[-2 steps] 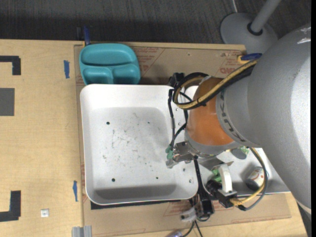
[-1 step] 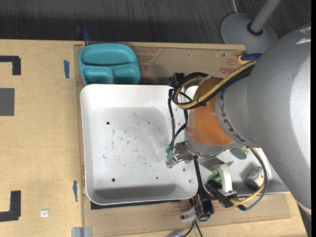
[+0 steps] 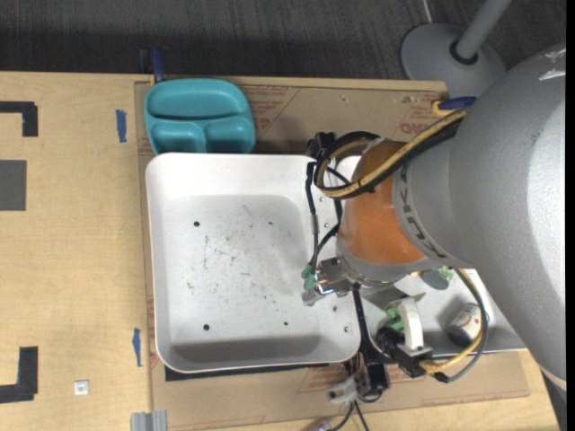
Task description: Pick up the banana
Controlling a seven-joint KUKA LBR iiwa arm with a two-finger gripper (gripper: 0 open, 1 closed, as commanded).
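Reaching in from the right of the frame, the grey arm (image 3: 512, 205) is seen largest and nearest the camera, and most of the right bin (image 3: 467, 281) is covered by it. At the lower centre, black and yellow cables (image 3: 409, 353) are looped beneath the orange band (image 3: 382, 218), with white and green connectors among them. The wrist is pointed down at the seam between the two bins, and the gripper (image 3: 316, 285) is glimpsed there as small metal and green parts at the left bin's right rim. Whether it is open or closed cannot be told, since it is masked by the wrist. Where the banana lies relative to it cannot be told either.

The left bin (image 3: 171, 241) is seen at the centre left, its white floor marked by scuffs and a few dark holes. Beyond it, at the upper left, a teal tray (image 3: 199, 115) is set touching the bin's far rim. Farthest off, at the upper right, a round grey stand base (image 3: 440, 52) is seen on dark carpet.
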